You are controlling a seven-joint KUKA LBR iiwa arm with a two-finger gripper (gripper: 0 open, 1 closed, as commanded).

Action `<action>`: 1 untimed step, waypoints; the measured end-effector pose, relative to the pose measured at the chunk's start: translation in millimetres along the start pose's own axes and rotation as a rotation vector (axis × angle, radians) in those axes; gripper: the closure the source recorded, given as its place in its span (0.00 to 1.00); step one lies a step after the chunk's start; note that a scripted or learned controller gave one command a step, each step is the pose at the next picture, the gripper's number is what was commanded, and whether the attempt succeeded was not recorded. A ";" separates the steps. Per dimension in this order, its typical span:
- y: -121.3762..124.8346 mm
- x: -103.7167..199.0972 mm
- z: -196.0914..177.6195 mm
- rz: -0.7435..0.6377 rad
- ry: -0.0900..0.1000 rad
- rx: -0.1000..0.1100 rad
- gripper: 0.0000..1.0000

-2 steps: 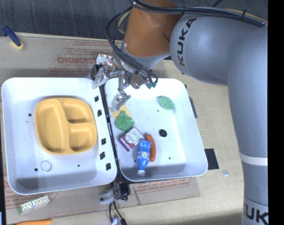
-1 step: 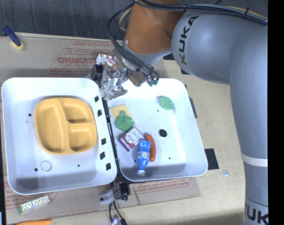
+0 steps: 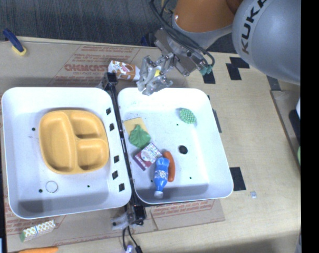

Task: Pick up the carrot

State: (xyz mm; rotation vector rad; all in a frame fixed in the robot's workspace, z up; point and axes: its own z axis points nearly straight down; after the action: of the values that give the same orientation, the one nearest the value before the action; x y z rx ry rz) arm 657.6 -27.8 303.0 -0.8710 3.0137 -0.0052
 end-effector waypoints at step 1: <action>-62.4 39.9 -15.7 -0.226 0.001 -0.003 1.00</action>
State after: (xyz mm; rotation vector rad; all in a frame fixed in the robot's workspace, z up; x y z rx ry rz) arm 657.0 -101.9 318.8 -1.2064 2.8985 -0.0026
